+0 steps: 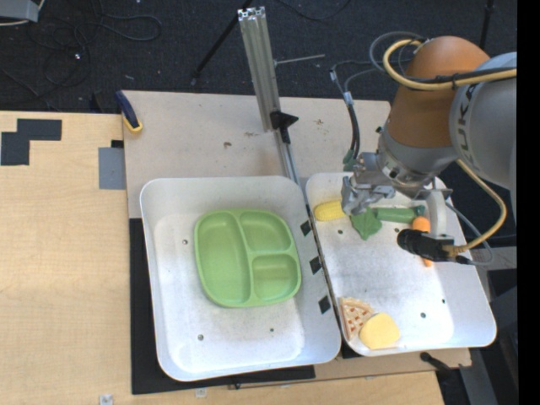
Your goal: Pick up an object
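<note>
Robotics lab: KUKA arm (439, 99) over white bins (169, 201), aluminium post (261, 66), loose cables on dark floor

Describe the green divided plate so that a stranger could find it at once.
Look at the left white bin. The green plate lies flat at its middle, alone there. It has three compartments, unlike the small food toys in the right bin.

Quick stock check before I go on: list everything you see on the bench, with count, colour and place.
Bins: two, white, side by side on the bench.
Divided plate: one, green, in the left bin.
Yellow piece: one, right bin's far left corner.
Green piece: one, right bin, under the hand.
Orange piece: one, right bin, far side.
Waffle piece: one, tan, right bin's near edge.
Yellow round piece: one, beside the waffle piece.
Hand: one, grey, over the right bin.
</note>
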You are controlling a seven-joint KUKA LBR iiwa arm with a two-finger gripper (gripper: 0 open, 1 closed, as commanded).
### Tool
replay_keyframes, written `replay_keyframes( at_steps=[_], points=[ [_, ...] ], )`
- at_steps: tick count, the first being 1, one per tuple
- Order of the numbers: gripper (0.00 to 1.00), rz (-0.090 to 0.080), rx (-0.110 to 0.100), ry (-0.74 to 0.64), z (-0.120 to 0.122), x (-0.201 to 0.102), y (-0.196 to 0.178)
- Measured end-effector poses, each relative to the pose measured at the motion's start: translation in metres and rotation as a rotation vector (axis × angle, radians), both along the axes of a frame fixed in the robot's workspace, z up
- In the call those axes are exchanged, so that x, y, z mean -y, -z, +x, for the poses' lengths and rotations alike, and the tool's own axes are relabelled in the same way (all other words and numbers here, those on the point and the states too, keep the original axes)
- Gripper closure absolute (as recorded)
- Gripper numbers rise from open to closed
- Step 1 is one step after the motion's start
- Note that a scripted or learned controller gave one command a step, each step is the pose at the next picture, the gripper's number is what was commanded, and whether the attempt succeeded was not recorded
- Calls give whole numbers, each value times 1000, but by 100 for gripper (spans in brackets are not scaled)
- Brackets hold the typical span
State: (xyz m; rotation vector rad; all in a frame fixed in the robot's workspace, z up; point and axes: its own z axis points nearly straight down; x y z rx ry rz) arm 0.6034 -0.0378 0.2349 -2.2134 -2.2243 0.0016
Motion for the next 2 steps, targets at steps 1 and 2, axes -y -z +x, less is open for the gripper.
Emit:
replay_keyframes(
  at_steps=[1,2],
  points=[
    [100,0,-1,0,-5,-56,12],
    [100,0,1,-1,-8,-106,2]
  ],
)
